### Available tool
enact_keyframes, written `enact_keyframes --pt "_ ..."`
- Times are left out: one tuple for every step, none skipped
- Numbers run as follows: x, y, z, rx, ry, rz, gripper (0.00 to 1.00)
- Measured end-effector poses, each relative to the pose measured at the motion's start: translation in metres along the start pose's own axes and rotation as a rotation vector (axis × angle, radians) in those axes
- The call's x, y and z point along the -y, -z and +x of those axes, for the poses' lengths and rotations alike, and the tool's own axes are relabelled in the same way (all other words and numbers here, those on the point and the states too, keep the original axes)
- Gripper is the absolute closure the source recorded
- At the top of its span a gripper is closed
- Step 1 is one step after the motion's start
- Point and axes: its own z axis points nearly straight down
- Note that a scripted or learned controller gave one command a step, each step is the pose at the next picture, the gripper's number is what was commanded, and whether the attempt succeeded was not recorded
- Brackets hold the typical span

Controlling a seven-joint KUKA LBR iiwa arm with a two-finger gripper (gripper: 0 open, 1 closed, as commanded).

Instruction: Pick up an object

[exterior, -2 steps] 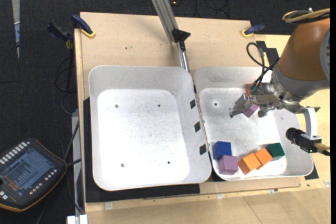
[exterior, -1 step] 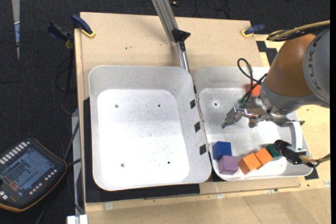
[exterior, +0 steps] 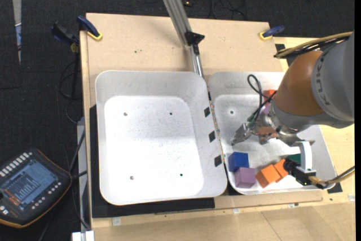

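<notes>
The gripper (exterior: 243, 134) hangs low inside the right bin (exterior: 225, 100), just above the blue block (exterior: 238, 161). Whether the jaws are apart or closed cannot be told from this slant, since the wrist and a loop of cable crowd the tip; nothing is visibly caught between them.

The main risk, as I judge it, is a descent that misses. The blue block sits just below the gripper, near the bin's lower-left corner, and the purple block (exterior: 245, 176) touches it on the side away from the gripper. With the two packed together, a jaw could land on top of a block instead of beside it, or push the pair against the bin wall and close on air. An orange block (exterior: 270, 174) lies just beside the purple one, toward the arm's side, so a sideways nudge could jam all three. The cable trailing near the wrist could also snag.

The blue block looks like a small, solid cube with crisp edges and a matte face, lying flat. The purple one is of similar size and shape; the orange one is tilted and partly hidden by arm hardware.
</notes>
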Motion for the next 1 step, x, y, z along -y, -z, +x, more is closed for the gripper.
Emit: enact_keyframes --pt "-0.0009 0.0126 0.0000 0.000 0.000 -0.003 1.00"
